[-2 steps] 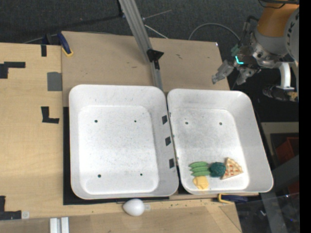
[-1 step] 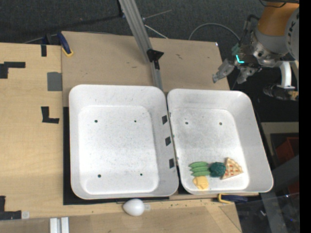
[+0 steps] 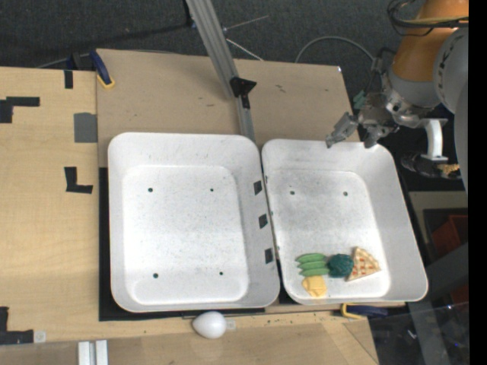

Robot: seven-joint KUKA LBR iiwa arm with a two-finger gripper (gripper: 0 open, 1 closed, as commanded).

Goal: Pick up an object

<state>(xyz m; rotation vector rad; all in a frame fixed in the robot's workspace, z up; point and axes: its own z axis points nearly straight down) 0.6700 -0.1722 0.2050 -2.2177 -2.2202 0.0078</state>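
Arm: the grey arm with its orange band (image 3: 428, 40) enters at about 2 o'clock in the camera view, wrist angled down toward the bins.
Gripper: the gripper (image 3: 351, 135) hangs over the far rim of the right bin, at that bin's 1 o'clock corner; its two dark fingers (image 3: 337, 134) stand apart with nothing between them.
Right bin: the right bin (image 3: 396, 204) is shallow and white, its floor speckled; all the small items lie at its 5 o'clock corner, well apart from the gripper.
Green pieces: the green pods (image 3: 310, 262) lie stacked in flat strips, just left of a dark green broccoli piece (image 3: 340, 264).
Pizza slice: the pizza slice (image 3: 364, 264), orange with dots, rests touching the broccoli's right side.
Yellow piece: the yellow item (image 3: 315, 285) sits just under the green pods; it may be a corn cob, though it is too small to be sure.
Left bin: the left bin (image 3: 122, 204) adjoins the right bin along dark clips.
Bench: a white egg-shaped object (image 3: 209, 325) lies on the wooden bench (image 3: 46, 226) at 6 o'clock, just outside the left bin's near rim.
Pole: a grey metal pole (image 3: 221, 52) slants down from 12 o'clock to the gap between the bins.
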